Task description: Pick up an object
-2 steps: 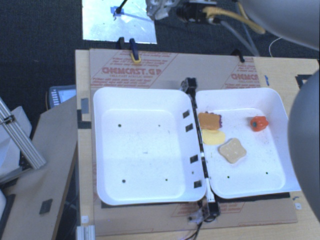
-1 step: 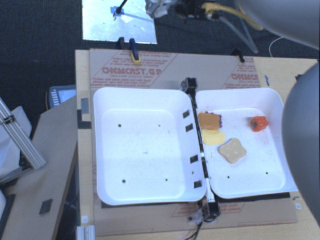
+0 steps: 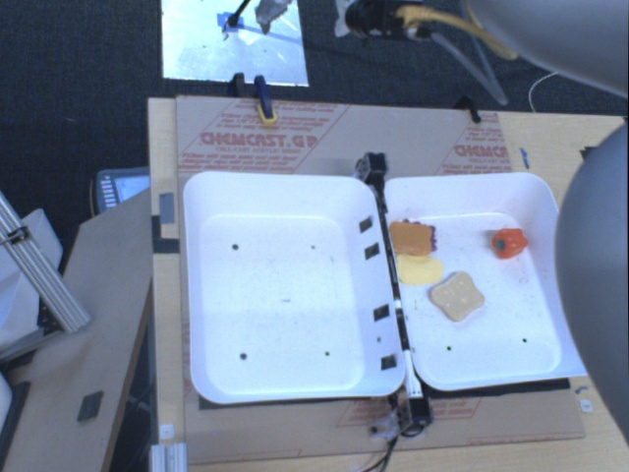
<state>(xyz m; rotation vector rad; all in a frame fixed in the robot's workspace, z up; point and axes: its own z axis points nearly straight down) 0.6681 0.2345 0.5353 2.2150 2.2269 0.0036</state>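
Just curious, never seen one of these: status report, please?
Arm looms at right, nothing picked up. Orange toy, bread slice, yellow piece lie in right bin. Nothing blocking them.

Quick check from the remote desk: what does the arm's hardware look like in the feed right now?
The arm shows as large, smooth, rounded grey casing along the right side and top right corner. Near the top sits a dark block with a white cylindrical part, and a yellowish cable runs from it toward the grey casing.

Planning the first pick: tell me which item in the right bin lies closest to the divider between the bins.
The orange-brown block with a purple edge, lying right against the divider. The yellow slice sits just below it, the toast piece farther out, the red-orange pepper farthest.
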